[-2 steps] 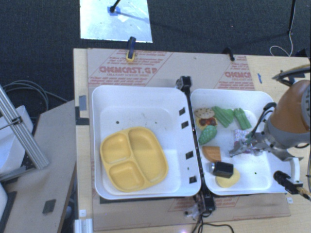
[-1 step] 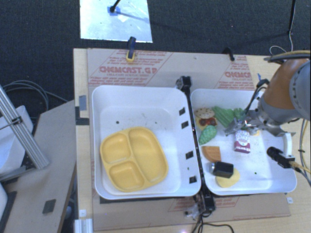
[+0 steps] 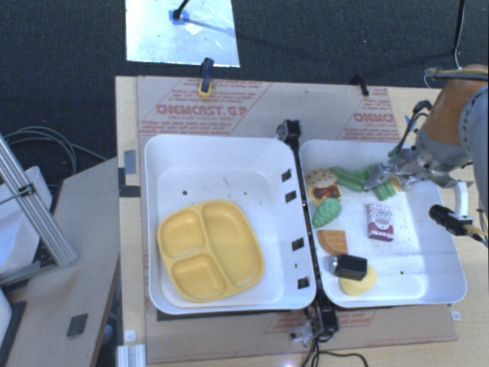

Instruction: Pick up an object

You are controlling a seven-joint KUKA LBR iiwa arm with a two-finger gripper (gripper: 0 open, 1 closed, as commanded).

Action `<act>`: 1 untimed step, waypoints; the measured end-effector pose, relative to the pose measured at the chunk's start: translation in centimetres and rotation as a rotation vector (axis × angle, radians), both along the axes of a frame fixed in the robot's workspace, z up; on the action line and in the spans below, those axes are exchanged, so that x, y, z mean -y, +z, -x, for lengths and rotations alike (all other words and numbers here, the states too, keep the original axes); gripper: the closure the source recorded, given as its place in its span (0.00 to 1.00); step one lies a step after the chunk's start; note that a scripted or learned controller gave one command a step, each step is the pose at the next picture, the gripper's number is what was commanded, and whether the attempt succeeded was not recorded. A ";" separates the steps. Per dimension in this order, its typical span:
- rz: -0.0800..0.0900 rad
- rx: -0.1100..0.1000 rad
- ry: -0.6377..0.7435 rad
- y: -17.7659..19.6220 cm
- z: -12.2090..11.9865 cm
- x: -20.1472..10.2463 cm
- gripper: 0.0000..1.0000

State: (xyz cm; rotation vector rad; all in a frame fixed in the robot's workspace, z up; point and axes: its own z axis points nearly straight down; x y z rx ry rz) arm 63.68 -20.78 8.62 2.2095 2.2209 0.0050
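Right white bin (image 3: 435, 277), gripper (image 3: 380, 177) touching green object (image 3: 353, 179), grip state unclear

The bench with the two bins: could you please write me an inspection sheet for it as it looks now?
Surface: bench bears a left bin and a right bin, side by side.
Job's things: right bin holds a cookie, green beans, a leaf, a small red box, an orange wedge, a black block on a yellow disc.
Clutter: yellow divided tray in left bin.
Grippers: gripper low over the right bin's far side.
Cables: bundle at left.
Surroundings: metal sheet on dark floor.
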 end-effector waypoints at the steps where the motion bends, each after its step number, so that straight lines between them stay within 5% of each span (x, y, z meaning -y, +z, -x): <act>1: 0.000 -0.001 0.004 1.1 0.1 -0.1 1.00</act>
